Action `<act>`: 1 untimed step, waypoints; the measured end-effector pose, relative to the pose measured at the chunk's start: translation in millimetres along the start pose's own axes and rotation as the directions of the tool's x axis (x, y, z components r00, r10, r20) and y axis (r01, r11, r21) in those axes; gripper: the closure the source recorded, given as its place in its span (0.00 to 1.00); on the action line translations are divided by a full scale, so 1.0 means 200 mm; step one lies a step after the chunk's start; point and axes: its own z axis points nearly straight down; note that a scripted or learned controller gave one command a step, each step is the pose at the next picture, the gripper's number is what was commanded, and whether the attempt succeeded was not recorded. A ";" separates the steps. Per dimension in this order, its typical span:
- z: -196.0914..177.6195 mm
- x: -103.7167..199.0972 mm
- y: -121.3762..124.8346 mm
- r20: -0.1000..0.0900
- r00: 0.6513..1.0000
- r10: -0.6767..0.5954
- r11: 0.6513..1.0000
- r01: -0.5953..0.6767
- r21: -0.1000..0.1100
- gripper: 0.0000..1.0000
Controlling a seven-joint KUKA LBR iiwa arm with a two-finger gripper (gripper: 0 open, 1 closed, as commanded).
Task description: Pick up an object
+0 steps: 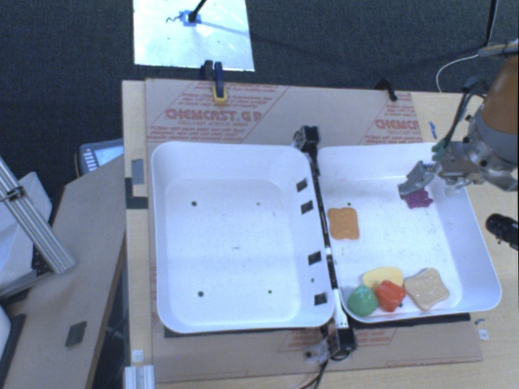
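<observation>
Sitting side by side on a tan board printed with red lettering (243, 113): two shallow white bins.

Left bin (174, 168): lying bare, showing only small dark specks on its floor.

Right bin (486, 274): holding six small items.
- Orange flat piece (344, 224), lying near the divider between the bins, toward the left of this bin, well apart from the rest.
- Purple piece (419, 198), lying toward the far right of the bin, just beside and partly beneath the gripper.
- Green round piece (362, 300), resting at the near edge, by the near left corner.
- Yellow piece (381, 277), lying just behind the green one and touching the red one.
- Red piece (390, 295), sitting between the green piece and the toast-shaped one.
- Tan toast-shaped slice (426, 288), lying at the right end of this near cluster.

Arm (499, 112): reaching in from the right, over the far right part of the right bin.

Gripper (416, 181): hanging low just above the purple piece; state of the grasp not readable from this angle, contact with the purple piece likewise impossible to tell.

Yellow-and-dark clamp (217, 83): gripping the far edge of the board, behind the left bin.
</observation>
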 end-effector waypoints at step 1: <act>-0.06 0.00 0.00 0.001 1.000 -0.003 1.000 0.003 -0.003 1.00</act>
